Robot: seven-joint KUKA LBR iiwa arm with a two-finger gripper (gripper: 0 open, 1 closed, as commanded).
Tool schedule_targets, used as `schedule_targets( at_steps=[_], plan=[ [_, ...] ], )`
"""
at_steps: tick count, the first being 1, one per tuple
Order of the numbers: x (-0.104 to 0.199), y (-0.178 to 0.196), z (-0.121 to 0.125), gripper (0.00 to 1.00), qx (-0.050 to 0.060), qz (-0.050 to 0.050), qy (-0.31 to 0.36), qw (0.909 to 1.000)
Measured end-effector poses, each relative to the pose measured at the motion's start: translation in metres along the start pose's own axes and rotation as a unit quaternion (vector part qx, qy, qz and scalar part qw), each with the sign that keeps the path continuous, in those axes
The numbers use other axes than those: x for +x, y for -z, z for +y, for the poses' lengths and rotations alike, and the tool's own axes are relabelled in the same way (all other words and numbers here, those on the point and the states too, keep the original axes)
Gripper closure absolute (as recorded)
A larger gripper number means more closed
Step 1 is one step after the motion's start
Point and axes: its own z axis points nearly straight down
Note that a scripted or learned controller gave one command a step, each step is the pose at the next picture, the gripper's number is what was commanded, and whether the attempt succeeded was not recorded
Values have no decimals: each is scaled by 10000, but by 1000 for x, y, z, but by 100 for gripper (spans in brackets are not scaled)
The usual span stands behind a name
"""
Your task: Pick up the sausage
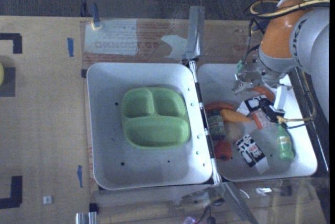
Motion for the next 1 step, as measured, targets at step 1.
schedule_targets(
  at_steps=[1],
  plan=[
    [62,109,1,100,15,8,-112,9999]
  ],
)
